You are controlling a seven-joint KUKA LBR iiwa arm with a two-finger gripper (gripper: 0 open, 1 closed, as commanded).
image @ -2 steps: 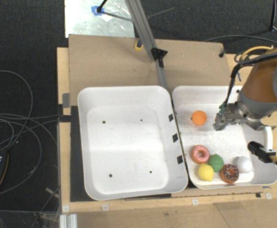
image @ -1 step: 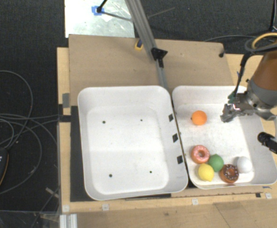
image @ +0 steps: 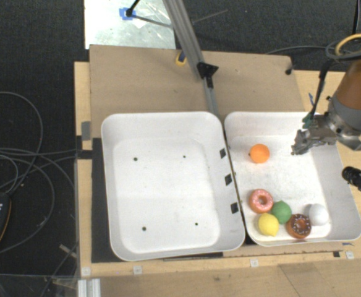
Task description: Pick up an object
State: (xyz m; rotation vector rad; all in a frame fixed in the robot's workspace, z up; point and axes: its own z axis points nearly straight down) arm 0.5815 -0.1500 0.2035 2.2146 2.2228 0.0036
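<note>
The claw (image: pixel 301 142) hung over the right bin (image: pixel 279 124), close to that bin's far right corner; its fingers were too small and dark to tell whether they stood apart or together, and nothing showed between them. An orange ball (image: pixel 259 153) lay alone in the middle of the right bin, well apart from the claw. Along the bin's near edge sat a cluster: a pink-iced doughnut (image: pixel 261 200), a green ball (image: pixel 282 211) just beside it, a yellow lemon (image: pixel 268 224) touching both, a chocolate doughnut (image: pixel 299 226) and a white ball (image: pixel 318 215) toward the near right corner. The left bin (image: pixel 168 125) sat beside it on the counter (image: pixel 143 73).
</note>
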